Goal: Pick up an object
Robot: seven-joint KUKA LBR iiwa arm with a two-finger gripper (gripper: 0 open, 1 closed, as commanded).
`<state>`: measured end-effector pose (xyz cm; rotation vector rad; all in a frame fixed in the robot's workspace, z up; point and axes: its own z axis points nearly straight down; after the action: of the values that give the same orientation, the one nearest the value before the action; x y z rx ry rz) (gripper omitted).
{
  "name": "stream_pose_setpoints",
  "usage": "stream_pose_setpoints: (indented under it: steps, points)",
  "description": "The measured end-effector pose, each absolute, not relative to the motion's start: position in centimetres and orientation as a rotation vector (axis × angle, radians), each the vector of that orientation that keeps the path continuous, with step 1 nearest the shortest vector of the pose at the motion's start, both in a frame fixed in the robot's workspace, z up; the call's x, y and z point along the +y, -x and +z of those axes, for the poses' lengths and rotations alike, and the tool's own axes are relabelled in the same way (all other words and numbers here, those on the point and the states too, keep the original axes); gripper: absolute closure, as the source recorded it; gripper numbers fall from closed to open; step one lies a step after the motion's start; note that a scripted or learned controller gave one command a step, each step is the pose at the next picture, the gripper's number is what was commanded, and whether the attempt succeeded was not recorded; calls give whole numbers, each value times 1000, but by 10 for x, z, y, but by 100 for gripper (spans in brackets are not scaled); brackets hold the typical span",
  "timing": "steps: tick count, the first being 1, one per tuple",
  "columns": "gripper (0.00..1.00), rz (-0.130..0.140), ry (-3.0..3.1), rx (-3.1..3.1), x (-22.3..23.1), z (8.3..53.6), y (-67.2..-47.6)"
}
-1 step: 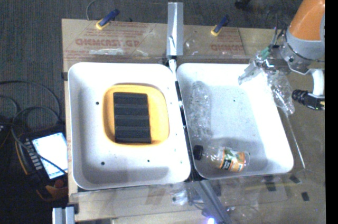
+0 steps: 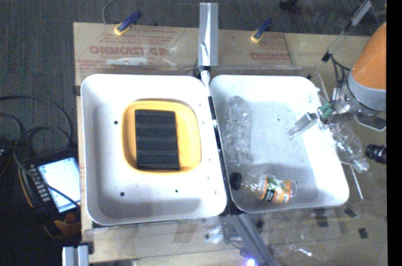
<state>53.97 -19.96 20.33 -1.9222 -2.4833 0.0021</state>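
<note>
Two shallow white plastic bins with rounded corners sit side by side on the counter (image 2: pixel 94 51). In the left bin (image 2: pixel 100 189) lies a yellow, rounded-square tray (image 2: pixel 130 133) holding a black ribbed block (image 2: pixel 156 140).

The right bin (image 2: pixel 326 192) holds two clear, crinkled plastic bottles. One bottle (image 2: pixel 237 130) lies along the bin's left wall, its long axis running up and down the frame. The other, an orange-labelled bottle (image 2: pixel 267 186), lies near the bottom edge, its dark cap pointing left and its long axis nearly horizontal.

The claw (image 2: pixel 308 122) hovers at the bin's upper right, well apart from both bottles; whether it is spread or pressed together I cannot tell.
</note>
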Motion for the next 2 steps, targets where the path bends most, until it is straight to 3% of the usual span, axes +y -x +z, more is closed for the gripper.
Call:
stream_pose_setpoints:
  steps: [1,2]
  points:
    - [100,-1,1921,-2485,-199,212,-541]
    - [100,2,2133,-2305,-188,146,-614]
